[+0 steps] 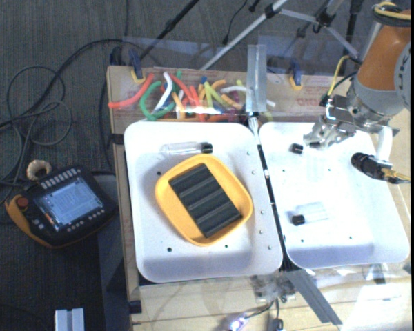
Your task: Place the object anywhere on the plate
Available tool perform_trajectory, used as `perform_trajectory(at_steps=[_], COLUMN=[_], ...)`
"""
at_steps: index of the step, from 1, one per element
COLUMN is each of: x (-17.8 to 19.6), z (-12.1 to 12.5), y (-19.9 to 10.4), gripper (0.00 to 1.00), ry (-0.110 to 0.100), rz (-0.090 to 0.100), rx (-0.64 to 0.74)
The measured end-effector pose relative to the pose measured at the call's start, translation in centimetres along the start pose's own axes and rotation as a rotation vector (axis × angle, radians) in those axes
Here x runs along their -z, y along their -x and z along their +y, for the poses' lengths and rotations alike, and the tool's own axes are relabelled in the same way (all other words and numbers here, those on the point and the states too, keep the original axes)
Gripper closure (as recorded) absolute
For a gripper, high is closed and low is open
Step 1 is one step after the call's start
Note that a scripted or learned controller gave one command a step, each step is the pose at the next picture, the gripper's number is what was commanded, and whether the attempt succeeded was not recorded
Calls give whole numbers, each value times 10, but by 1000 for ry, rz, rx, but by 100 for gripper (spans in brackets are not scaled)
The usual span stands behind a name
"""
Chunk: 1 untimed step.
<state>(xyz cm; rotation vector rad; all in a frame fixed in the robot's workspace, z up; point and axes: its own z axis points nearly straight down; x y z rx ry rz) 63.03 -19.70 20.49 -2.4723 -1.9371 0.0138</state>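
**Block on the plate, claw over the other bin**

The table (119, 95) carries two white bins side by side. In the left bin (145, 254) there is a yellow plate (167, 202), and on this plate lies a black block (205, 200) with ridges across its top. The block is turned at a slant and rests fully inside the rim of the plate. Behind the plate, near the far wall of the same bin, lies a clear tube (185, 147) with a black end.

The arm (383, 54) comes in from the right, and its claw (329, 135) is at the far side of the right bin (352, 240). The block is well apart from the claw, in the other bin, to the left and nearer to the camera. It is not possible to tell if the claw is spread or pressed together, and nothing can be seen inside it.

Just beside the claw, at its left, a small black piece (296, 148) lies on the floor of the right bin. Nearer to the camera in that bin lies a second clear tube (309, 213) with a black end.
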Motion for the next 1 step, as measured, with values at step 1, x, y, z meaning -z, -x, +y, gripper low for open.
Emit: perform_trajectory(at_steps=[1], x=[0], z=[0], y=[0], gripper=[0], ry=[1], rz=[0], rx=[0])
